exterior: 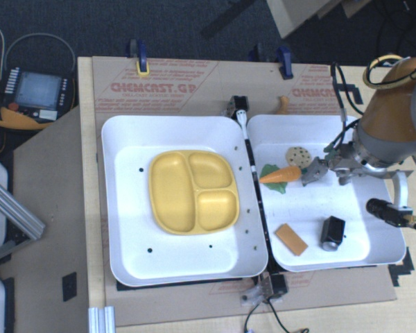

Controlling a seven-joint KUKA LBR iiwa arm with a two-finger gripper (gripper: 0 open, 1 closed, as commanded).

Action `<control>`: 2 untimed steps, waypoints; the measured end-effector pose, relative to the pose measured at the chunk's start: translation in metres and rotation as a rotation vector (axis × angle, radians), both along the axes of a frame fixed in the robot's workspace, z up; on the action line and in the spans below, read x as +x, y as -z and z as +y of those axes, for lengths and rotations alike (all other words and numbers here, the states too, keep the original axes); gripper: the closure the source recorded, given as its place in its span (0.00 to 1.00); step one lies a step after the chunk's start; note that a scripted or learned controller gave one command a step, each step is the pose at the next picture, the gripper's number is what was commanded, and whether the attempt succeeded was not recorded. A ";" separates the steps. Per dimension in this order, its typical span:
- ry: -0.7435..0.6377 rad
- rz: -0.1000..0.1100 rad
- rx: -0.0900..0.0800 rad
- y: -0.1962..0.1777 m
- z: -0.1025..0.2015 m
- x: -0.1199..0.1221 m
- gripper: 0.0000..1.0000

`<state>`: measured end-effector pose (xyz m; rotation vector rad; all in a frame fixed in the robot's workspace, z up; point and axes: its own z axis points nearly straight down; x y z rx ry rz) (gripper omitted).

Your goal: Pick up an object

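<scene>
The right bin (353,198) holds an orange toy carrot (280,175) with green leaves (271,169), lying at its left side. A round speckled cookie (299,156) sits just behind the carrot. Near the front lie a tan rectangular block (291,238) and a small black object (332,232). My gripper (313,173) reaches in from the right, low in the bin, with its tip right at the carrot's thick right end. Whether it touches the carrot is unclear.
A yellow divided plate (193,191) lies in the middle of the left bin (118,186). The arm's grey wrist and orange band (392,120) hang over the right bin's far right side. A divider with cable (249,165) runs between the bins.
</scene>
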<state>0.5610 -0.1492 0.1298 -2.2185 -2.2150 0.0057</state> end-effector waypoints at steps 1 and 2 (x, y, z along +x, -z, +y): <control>0.000 -0.008 -0.003 -0.014 0.000 0.002 1.00; -0.002 -0.013 -0.004 -0.064 0.003 -0.006 1.00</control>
